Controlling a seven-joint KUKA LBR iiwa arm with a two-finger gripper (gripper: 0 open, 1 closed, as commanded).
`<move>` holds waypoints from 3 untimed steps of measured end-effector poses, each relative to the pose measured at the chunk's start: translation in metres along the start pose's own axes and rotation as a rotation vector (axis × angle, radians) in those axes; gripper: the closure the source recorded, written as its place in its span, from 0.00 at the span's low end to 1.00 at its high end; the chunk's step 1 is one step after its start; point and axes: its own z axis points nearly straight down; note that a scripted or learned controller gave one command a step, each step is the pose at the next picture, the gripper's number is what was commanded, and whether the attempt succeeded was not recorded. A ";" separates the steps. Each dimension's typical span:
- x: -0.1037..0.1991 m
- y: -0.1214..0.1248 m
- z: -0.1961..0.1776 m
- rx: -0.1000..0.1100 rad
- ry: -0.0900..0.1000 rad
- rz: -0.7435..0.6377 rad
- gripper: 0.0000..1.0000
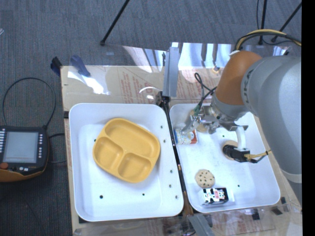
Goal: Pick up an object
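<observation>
Arm: reaches over the right bin (256, 193), end effector (189, 130) low at its left wall.
Grip: cannot tell.
Room: cookie (204, 178) below, open floor between.

Fixed overhead camera (slanted), facing both bins (78, 132).

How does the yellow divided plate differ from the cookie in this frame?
The yellow divided plate lies in the left bin; the cookie lies in the right bin. The plate is far larger, covering much of its bin's floor, while the cookie is small. The plate is plain yellow with compartments; the cookie is tan with dark spots. Both lie flat, untouched by the arm.
</observation>
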 end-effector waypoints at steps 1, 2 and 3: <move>0.002 0.001 -0.009 0.002 0.005 -0.004 1.00; 0.002 0.001 -0.008 0.004 0.004 -0.005 0.00; 0.001 -0.006 0.000 0.000 0.002 -0.006 0.00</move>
